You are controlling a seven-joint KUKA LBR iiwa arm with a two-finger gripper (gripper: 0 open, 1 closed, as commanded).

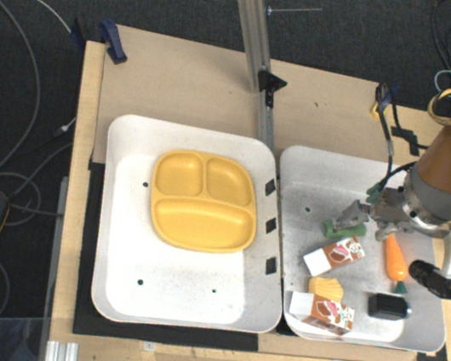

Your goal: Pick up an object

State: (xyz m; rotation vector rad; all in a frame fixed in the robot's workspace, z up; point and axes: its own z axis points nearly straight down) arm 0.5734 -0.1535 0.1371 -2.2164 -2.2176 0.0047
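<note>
Camera view showed the gripper (355,217) with fingers spread, nothing between them, above a green block (344,232) mid right bin (312,182); no writing legible.

Here's the counter (182,81), a pale wooden top, bare along its far side. Two shallow white bins sit on it side by side, the left bin (114,225) and the right bin (312,182), edges nearly touching, with a black mat (81,314) peeking out beneath the left one.
</note>
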